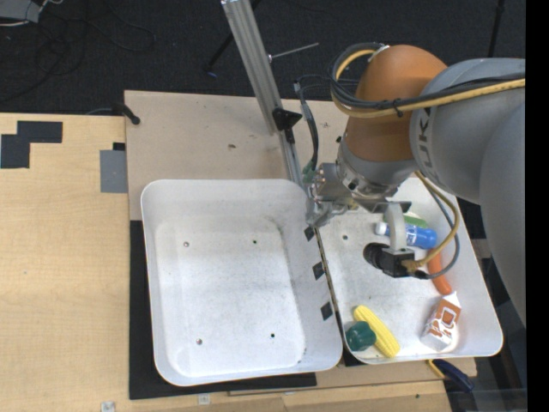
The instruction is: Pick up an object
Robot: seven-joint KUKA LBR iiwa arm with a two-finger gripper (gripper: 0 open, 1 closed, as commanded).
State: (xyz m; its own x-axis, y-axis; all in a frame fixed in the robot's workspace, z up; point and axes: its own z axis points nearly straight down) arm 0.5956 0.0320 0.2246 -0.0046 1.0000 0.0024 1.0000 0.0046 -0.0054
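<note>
You see the grey gripper over the shallow white right bin's far-left corner, likely seeking a pick. The yellow plastic corn cob lies near. You cannot tell its grip state.

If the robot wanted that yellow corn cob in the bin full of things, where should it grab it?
Probably across its middle, straight down from above. The corn cob lies flat and slantwise, long and narrow, so pinching across the narrow width looks easiest. A green thing rests against one end, so gripping slightly toward the free end seems safer.
</note>
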